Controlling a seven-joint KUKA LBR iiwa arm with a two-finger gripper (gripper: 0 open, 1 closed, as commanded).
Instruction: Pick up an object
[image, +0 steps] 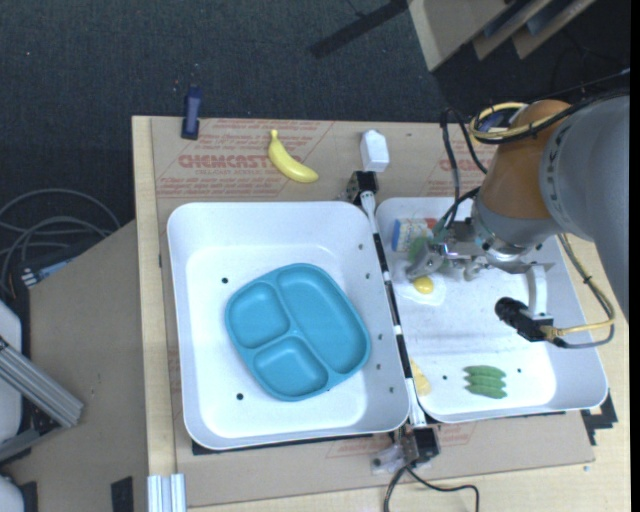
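Two shallow white bins sit side by side on a cardboard-topped bench, the left bin (190, 240) larger in view and the right bin (570, 390) under the arm. Lying flat in the left bin, a blue three-compartment plate (295, 330) fills most of the floor, its single long section toward 10 o'clock and the two smaller sections toward 4 o'clock.

Reaching in from 3 o'clock, the grey arm with its orange band (515, 170) hangs over the far half of the right bin. Its gripper (428, 262) points toward 9 o'clock, low over the bin floor near the dividing wall; whether its fingers are spread or closed I cannot tell, as the metal parts blur together there. Just below the gripper, at about 6 o'clock from it, lies a small yellow object (424, 286), apparently resting on the bin floor rather than lifted. At 12 o'clock from the gripper, against the far wall, something blue and green (398, 236) stands partly hidden.

Toward the near edge of the right bin, at 5 o'clock from the gripper, lies a green pea pod (485, 381), well apart from the arm. A second small yellow piece (420, 382) rests near the dividing wall, beside the pod at its 9 o'clock.

Outside the bins, on the cardboard at 12 o'clock from the left bin, lies a toy banana (290, 162), with a small white block (375, 150) to its 3 o'clock
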